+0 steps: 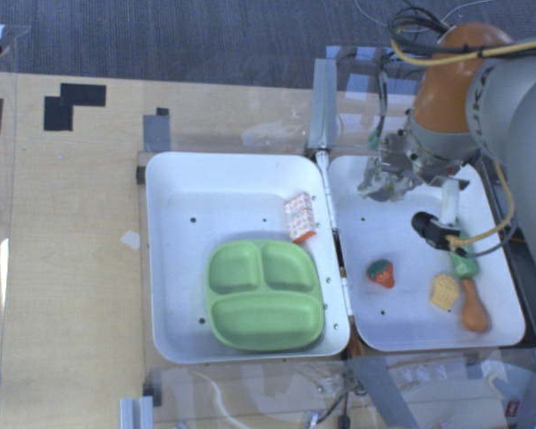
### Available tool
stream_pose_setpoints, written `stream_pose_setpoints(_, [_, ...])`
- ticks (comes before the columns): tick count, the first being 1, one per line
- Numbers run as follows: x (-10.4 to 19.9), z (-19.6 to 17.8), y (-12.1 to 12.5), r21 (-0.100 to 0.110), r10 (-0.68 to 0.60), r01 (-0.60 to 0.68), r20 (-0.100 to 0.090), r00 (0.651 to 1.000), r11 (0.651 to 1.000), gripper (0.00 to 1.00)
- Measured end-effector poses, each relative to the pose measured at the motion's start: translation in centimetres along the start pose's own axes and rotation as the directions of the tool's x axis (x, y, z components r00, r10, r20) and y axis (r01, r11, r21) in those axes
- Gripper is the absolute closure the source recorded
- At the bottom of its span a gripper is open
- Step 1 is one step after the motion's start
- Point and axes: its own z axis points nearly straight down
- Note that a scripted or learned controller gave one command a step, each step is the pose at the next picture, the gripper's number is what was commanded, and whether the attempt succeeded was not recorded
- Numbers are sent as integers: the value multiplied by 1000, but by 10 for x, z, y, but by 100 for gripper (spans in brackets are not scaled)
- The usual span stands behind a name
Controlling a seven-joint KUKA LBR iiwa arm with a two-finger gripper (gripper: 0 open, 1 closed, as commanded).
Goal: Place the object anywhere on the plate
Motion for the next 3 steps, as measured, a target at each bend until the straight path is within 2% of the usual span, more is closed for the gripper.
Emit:
stream_pose_setpoints(2, [87,1,-119,2,-226,226,0,974,974,100])
stream_pose_setpoints(3, [86,1,-119,2,-225,225,0,974,974,0])
